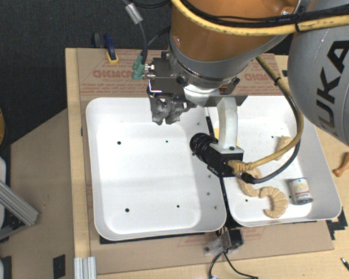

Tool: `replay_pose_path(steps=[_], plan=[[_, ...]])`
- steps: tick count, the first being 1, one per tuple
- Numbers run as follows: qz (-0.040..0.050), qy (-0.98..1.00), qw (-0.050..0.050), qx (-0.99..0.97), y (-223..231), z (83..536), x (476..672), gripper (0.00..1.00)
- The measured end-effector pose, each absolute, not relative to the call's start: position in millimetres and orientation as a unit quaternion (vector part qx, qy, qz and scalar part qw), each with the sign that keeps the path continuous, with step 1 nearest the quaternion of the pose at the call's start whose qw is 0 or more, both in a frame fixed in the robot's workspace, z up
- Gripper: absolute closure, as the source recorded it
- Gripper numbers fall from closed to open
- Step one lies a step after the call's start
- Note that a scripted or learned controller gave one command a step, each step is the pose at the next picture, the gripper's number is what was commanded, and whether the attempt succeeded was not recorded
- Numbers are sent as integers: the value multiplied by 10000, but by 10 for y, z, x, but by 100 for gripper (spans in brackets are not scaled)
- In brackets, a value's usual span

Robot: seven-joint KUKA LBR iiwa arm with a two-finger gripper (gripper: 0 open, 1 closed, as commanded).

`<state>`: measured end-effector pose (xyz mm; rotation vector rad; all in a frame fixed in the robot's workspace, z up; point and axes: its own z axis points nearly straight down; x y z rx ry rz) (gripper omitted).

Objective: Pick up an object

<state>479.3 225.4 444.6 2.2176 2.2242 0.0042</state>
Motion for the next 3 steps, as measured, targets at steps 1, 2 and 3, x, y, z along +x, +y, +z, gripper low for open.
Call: replay_pose_path(steps=[1, 2, 3], plan=[[25, 7089, 10, 7053, 2263, 4549, 4795, 100], [33, 7094, 13, 7048, 2273, 4651, 4796, 100], [48, 7102, 19, 7040, 2283, 4756, 4798, 100]])
